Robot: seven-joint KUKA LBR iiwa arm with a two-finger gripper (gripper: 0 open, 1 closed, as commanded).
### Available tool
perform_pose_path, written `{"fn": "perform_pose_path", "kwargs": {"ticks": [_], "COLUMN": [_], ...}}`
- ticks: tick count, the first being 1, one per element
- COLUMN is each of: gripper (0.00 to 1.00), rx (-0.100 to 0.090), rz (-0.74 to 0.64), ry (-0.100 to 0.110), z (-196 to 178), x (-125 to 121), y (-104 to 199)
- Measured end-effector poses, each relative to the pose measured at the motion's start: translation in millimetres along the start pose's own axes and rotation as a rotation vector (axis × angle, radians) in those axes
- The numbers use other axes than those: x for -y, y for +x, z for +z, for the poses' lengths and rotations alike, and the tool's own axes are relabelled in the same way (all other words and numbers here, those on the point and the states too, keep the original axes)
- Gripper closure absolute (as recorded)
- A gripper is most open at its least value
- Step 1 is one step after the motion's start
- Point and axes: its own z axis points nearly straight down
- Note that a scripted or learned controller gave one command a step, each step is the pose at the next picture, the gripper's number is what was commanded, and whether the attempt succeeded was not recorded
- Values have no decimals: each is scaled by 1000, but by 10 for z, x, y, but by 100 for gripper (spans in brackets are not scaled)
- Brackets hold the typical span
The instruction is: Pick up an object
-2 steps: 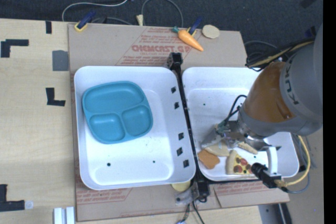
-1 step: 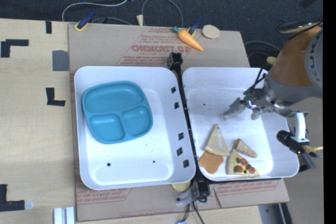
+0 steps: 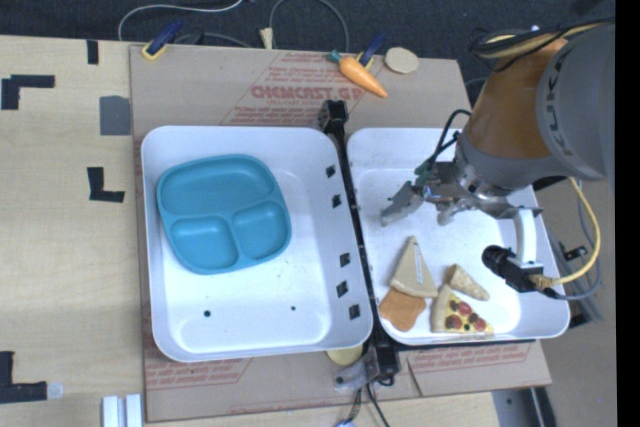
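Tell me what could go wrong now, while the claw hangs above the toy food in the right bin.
The tan toy wedge, orange toy slice and pizza-patterned toy slice lie crowded together, so the claw may nudge neighbours or catch two. They also sit near the right white plastic bin's front wall, which could block a finger.

So in my right bin [image 3: 372, 151] there's a little pile of toy food near the front edge. A tan wedge [image 3: 411, 267] lies flat, its tip pointing up toward me. An orange-brown piece [image 3: 401, 309] sits just below it, touching. Next to those is a pizza slice [image 3: 458, 315] with red dots, and a small tan chunk [image 3: 467, 282] rests right above that. All lying flat, bunched close together.
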Motion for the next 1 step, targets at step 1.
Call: {"fn": "perform_pose_path", "kwargs": {"ticks": [1], "gripper": [0], "rx": [3], "rz": [9], "ry": [3], "z": [-156], "x": [317], "y": [-132]}}
